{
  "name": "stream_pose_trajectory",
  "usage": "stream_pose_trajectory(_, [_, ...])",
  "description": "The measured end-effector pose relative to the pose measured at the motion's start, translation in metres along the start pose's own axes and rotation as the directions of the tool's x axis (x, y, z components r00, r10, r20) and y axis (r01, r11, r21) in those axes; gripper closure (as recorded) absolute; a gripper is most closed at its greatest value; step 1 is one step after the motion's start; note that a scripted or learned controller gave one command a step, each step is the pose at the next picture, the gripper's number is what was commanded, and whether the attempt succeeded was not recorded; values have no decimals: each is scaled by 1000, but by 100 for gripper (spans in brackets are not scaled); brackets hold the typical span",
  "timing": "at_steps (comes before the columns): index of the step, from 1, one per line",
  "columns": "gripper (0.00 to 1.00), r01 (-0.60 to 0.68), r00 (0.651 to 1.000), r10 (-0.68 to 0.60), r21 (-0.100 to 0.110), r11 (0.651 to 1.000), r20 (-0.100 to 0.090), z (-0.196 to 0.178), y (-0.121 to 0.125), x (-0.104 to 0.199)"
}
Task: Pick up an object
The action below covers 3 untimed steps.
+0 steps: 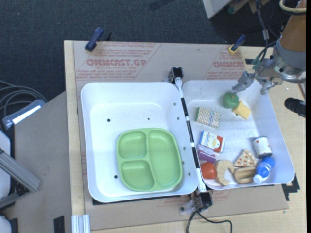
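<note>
Toy foods (228,154) in right bin (284,144); green tray (148,158) in left bin (97,125).

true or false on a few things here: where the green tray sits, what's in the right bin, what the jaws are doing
1. The green divided tray lies in the left bin. True.
2. The tray has five compartments. False: three.
3. The gripper hangs above the right bin's far end, jaws apart, holding nothing. True.
4. The green ball lies in the left bin. False: it is in the right bin, beside the yellow block.
5. The small bottle has a red cap. False: blue.
</note>
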<state>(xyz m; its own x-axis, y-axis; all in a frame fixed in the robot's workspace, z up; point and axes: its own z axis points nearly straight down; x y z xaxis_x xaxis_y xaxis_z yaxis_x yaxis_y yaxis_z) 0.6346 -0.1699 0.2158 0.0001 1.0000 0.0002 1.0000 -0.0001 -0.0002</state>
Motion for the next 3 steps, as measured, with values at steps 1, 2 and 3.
stream_pose_trajectory(1, [0,2,1000,-2,-10,1000,5,120,31,2])
stream_pose_trajectory(2, [100,3,1000,-3,-11,1000,6,110,31,1])
stream_pose_trajectory(3, [100,1,1000,-1,-1,1000,-1,31,-3,91])
